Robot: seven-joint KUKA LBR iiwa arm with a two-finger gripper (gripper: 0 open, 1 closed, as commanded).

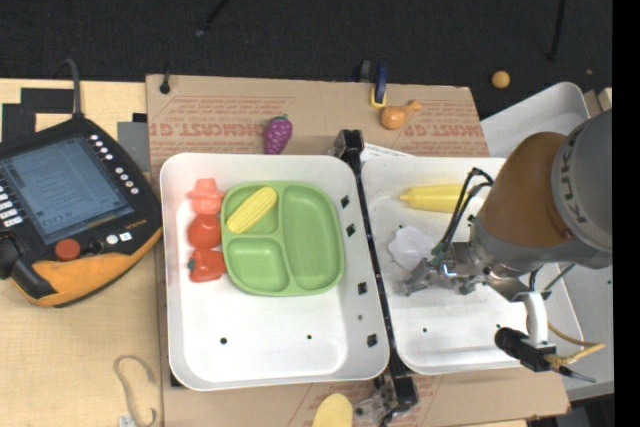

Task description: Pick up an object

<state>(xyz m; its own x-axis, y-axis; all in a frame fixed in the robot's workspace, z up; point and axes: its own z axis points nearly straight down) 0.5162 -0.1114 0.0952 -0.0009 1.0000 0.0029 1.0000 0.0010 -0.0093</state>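
Gripper (425, 277) sat low in the right shallow white bin (450, 355), beside a pale translucent crumpled object (408, 245); whether it was open or shut could not be told. A clean pick would likely need the gripper centred over that object before closing. The grey, orange-banded arm (545, 200) reached in from the right, wrist bent down over the bin, a yellow corn-like piece (432, 198) lying just beyond.
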